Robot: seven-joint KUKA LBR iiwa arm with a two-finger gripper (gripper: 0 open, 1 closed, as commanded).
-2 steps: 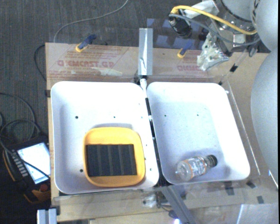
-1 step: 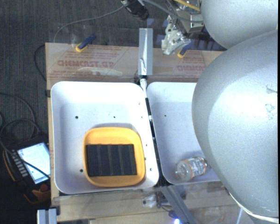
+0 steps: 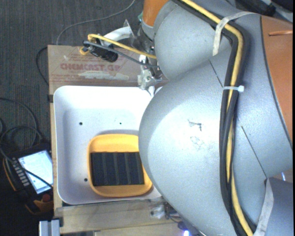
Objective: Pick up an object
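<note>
Arm (image 3: 206, 122) first — its grey bulk swings in from the right and sits between my camera and most of the desk, with the yellow-and-black cable bundle (image 3: 231, 97) tied along it so it travels with the joints. Where the hand is, or whether it is released or clenched, I cannot tell from this angle. What I can see is the white bin (image 3: 73, 112), shallow and walled so nothing slides off, and inside it, toward the near edge, the yellow block with a black ribbed panel (image 3: 117, 167) lying flat, its right edge tucked under the arm's outline. That looks like my pick target, untouched by anything I can see. Behind the bin a cardboard sheet (image 3: 88, 70) lies flat. Off to the left — on the dark floor — a handheld pendant (image 3: 32, 171) with a lit screen.
</note>
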